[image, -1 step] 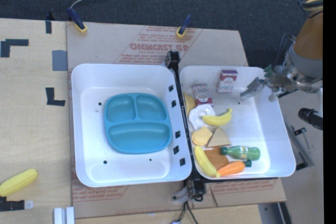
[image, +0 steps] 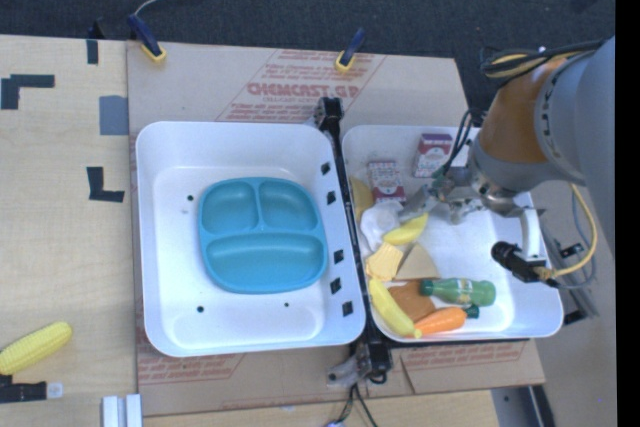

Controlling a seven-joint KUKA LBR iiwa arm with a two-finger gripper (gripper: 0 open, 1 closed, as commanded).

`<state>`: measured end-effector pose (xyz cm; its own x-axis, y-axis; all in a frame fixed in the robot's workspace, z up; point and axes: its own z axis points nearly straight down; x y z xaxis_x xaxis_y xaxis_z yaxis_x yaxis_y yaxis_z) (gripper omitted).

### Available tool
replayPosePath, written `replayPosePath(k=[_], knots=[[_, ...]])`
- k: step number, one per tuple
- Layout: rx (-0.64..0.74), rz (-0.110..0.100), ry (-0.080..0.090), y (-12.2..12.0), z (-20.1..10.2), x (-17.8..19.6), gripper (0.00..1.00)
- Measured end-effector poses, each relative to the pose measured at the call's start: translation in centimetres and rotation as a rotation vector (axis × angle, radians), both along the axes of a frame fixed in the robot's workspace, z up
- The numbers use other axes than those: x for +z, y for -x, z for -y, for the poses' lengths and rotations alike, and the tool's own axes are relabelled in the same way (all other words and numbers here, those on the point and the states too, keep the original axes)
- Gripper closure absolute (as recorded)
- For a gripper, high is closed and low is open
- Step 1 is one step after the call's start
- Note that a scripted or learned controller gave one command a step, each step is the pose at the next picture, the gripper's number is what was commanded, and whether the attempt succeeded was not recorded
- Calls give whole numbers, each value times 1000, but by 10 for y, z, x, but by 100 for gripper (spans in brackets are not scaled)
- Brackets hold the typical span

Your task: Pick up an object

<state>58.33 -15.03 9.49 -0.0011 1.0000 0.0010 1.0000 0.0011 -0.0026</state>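
We find the small yellow banana-shaped toy [image: 405, 232] near the middle of the right-hand shallow white bin [image: 545, 315], lying tilted on white wrapping, with the two-finger gripper [image: 428, 203] directly over its upper end; the dark fingers sit around that tip, though we cannot tell whether they are closed on it or merely beside it. Just below the toy we note a tan wedge-shaped block [image: 418, 264] and a pale yellow piece [image: 384, 262], then a longer yellow banana [image: 391, 307], an orange carrot-shaped toy [image: 441, 321] and a green plastic bottle [image: 459, 291] along the bin's near side. Two small red-and-white cartons [image: 433, 153] stand near the far wall. The left-hand white bin [image: 160, 235] holds a blue divided plastic tray [image: 263, 234]. A yellow corn-cob toy [image: 35, 346] lies on the bench, well apart.
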Motion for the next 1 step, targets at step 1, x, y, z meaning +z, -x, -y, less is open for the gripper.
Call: replayPosePath(k=[1], knots=[[-1, 6, 5, -4, -37, -8, 0]])
